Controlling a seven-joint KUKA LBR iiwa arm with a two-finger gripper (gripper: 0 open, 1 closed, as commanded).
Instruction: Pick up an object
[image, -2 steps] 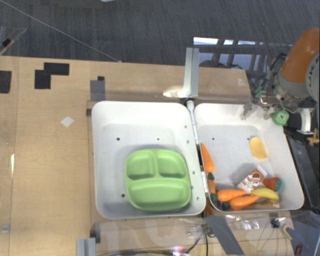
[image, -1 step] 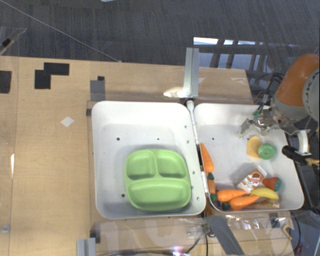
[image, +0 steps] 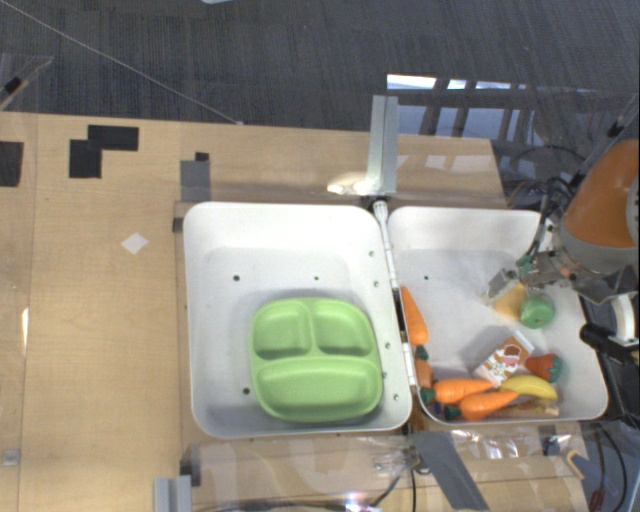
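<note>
Camera view: the claw (image: 528, 275) hangs low in the right bin (image: 450, 245). Its state cannot be told. A green ball (image: 537, 312) sits just below it.

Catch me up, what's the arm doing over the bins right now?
The arm's gripper is down in the right bin, by a green ball and a yellowish piece. I can't tell if it holds anything. Toy carrots, a banana and a small carton lie along the near edge. The left bin holds a green divided plate.
</note>
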